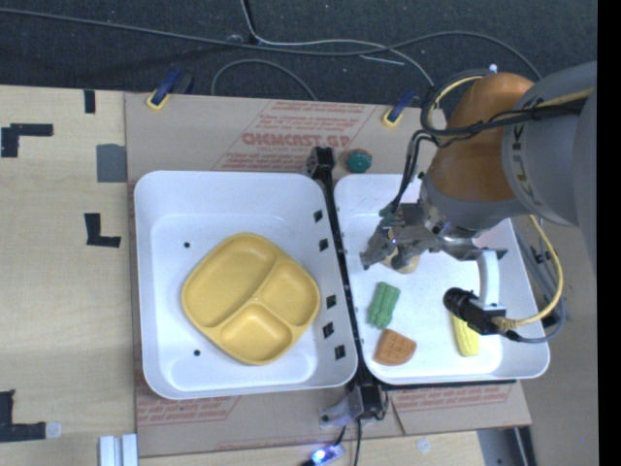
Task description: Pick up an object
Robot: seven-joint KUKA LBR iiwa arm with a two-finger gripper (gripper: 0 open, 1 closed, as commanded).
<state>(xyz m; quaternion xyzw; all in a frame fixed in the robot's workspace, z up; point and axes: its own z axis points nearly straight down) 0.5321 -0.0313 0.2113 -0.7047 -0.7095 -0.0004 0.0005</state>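
Gripper low in the right bin, just above the green block with the orange piece beyond, grip state unreadable from here; risk: block sits close to the divider wall, a descent could clip it.

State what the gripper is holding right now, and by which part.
Cannot be told. The gripper hangs low in the right bin, just above the green toy, apart from it. Nothing shows between the fingers, but they are too blurred to judge.
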